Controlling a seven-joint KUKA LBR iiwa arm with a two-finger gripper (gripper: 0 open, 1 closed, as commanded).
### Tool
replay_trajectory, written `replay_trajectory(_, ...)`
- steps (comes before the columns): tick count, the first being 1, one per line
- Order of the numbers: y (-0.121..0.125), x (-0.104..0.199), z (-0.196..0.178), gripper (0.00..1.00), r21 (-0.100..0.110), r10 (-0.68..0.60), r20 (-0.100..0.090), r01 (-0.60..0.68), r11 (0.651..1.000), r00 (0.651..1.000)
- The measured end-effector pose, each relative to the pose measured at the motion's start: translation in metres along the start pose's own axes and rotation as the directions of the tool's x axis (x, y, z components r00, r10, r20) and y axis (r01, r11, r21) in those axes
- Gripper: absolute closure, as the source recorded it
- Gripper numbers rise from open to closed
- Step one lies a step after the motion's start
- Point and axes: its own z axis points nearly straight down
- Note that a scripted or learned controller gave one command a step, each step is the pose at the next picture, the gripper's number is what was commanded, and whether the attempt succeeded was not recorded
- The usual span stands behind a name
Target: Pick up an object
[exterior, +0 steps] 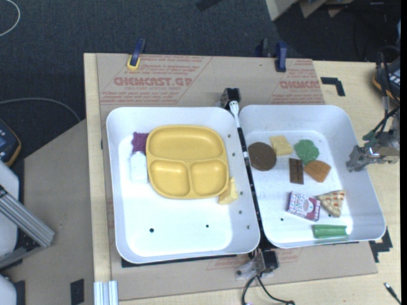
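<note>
Objects (297,170) in right bin (356,132) | gripper (364,156) at its right rim

From my screen I can read red lettering printed on the brown protective sheet (191,75) covering the tabletop: "CHEMCAST GP" behind the left bin (124,170), with smaller red lines above and below it that are too fine for me to make out. The same red print repeats behind the right bin (356,170) (cut short there, so I get roughly "CHEMCAST"). The small pink-and-white packet (302,206) in the right bin carries some printing, but it is too blurred to read.
</note>
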Motion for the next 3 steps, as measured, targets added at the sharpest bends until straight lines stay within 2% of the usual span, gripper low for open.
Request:
replay_trajectory(1,0.001,0.000,-0.015,1.00,0.003,-0.001,-0.002,0.001,1.000,1.000)
replay_trajectory(3,0.022,0.100,-0.016,1.00,0.009,-0.006,-0.007,0.006,1.000,1.000)
